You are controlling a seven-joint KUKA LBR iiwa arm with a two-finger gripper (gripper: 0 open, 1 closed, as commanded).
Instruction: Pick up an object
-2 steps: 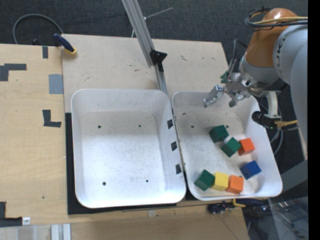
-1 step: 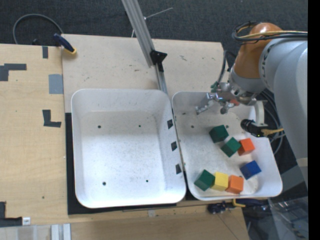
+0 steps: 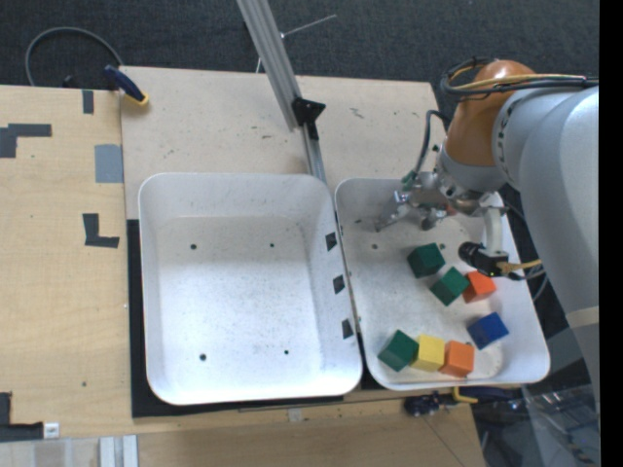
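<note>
Seven small cubes (image 3: pixel 425 260), green, orange, yellow, blue

The arm (image 3: pixel 545 154) reached in from the right, its gripper (image 3: pixel 421 205) hanging over the far part of the right bin (image 3: pixel 365 261). Nearer in that bin lay two dark green cubes (image 3: pixel 425 260) close together, an orange cube (image 3: pixel 480 286) touching the nearer green one, a blue cube (image 3: pixel 487 330), and a row of green (image 3: pixel 398 349), yellow (image 3: pixel 429 352) and orange (image 3: pixel 458 358) blocks. The left bin (image 3: pixel 156 261) sat beside it on the worktop (image 3: pixel 214 115).
</note>
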